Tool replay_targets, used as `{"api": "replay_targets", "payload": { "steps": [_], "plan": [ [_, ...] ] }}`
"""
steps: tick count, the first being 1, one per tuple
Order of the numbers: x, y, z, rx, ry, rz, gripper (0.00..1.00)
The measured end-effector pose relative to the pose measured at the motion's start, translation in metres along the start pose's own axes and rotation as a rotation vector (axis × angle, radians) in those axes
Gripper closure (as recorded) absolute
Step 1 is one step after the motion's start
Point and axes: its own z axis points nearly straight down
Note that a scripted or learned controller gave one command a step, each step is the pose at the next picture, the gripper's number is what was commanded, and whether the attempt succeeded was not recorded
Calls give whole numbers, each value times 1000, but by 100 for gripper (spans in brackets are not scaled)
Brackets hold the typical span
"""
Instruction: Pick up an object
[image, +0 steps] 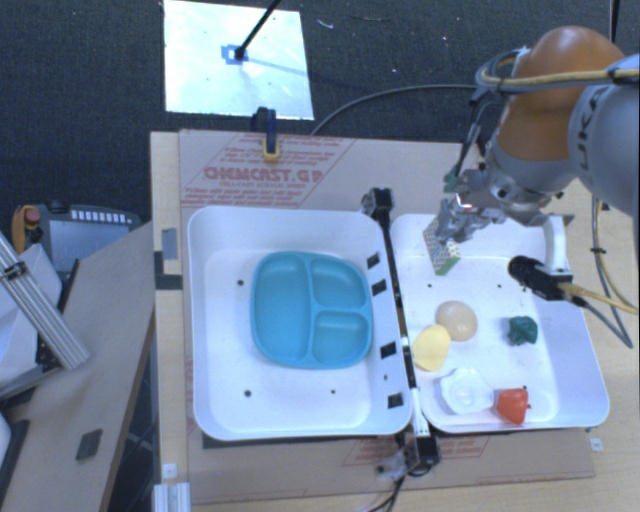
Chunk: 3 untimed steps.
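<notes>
Gripper (446, 240) hangs over right bin's (590, 395) far-left corner, clenched on a green-edged block (445, 262) lifted between its fingers; remaining objects lie along the near edge

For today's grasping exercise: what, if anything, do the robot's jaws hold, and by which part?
It cannot be told. The gripper hangs over the right bin's far left corner; whether anything sits between its jaws is unclear.
</notes>
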Motion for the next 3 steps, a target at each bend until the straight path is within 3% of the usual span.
{"api": "replay_targets", "payload": {
  "steps": [2,3],
  "plan": [
    [86,-56,-6,1,1,-1,100],
    [123,-83,18,3,1,0,100]
  ]
}}
